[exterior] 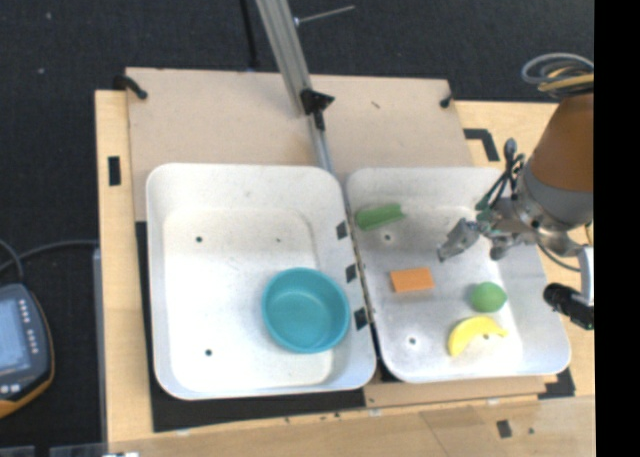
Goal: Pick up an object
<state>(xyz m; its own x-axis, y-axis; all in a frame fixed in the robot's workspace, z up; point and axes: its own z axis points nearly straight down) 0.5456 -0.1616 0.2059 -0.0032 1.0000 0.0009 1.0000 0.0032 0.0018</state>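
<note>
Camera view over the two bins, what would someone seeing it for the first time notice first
Probably the blue bowl, alone in the left bin near its front right corner. Next, the grey arm with its orange band reaching in from the right, its gripper over the right bin. That bin holds a green block, an orange block, a green ball and a yellow banana.

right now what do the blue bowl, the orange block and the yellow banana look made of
Blue bowl: likely plastic, smooth, even teal colour with a soft sheen along the rim.
Orange block: flat, matte, uniformly coloured; foam or plastic, hard to tell.
Yellow banana: looks like a plastic toy, with saturated even yellow and a smooth surface.
</note>
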